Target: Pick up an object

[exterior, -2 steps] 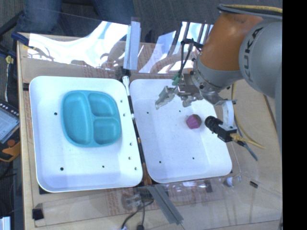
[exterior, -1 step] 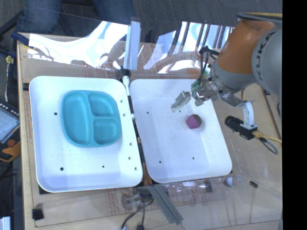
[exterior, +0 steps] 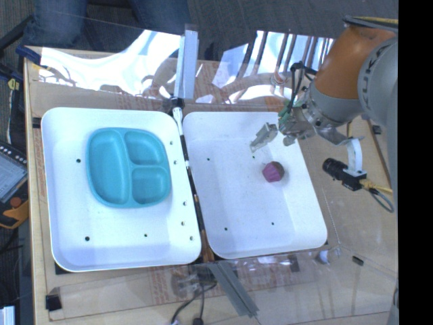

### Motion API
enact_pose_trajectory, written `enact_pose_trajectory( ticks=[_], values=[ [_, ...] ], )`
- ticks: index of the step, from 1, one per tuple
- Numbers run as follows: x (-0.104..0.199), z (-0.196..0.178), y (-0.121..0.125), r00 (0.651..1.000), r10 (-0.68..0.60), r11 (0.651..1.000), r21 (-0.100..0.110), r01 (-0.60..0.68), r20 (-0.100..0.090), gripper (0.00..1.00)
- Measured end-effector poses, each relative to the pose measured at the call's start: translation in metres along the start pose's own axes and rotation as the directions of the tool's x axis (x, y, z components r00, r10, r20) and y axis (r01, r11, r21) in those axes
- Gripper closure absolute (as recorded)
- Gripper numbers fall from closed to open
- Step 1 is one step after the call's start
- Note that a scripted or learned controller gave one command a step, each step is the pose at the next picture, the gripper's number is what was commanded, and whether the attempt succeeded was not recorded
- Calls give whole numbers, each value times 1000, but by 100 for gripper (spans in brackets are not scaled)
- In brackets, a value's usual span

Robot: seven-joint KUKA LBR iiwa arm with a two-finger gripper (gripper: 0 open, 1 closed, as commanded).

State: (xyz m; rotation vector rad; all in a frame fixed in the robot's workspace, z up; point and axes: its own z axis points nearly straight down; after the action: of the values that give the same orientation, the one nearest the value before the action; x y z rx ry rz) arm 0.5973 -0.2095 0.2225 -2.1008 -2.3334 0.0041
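The gripper point(exterior: 265, 139) hung open and empty just above the purple ball point(exterior: 273, 172), presumably poised to grasp it.

Both white bins point(exterior: 298, 208) look like smooth, matt plastic. The blue divided tray point(exterior: 128, 166) is plastic with a soft sheen. The small purple object point(exterior: 273, 172) looks dull. The arm's orange band point(exterior: 352, 59) is glossy, and its grey shell point(exterior: 382, 80) smooth.
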Motion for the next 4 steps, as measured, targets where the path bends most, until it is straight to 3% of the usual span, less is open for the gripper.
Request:
enact_pose_trajectory(
  ticks=[1, 2, 3, 4],
  values=[
    [3, -22, -18, 992, -126, 992, 2, 126, -2, 0],
    [1, -29, -9, 986, -168, 986, -2, 168, 1, 0],
    [4, -45, -29, 978, -209, 978, 1, 209, -2, 0],
    [2, -28, -8, 959, -283, 959, -2, 283, 1, 0]
  ],
)
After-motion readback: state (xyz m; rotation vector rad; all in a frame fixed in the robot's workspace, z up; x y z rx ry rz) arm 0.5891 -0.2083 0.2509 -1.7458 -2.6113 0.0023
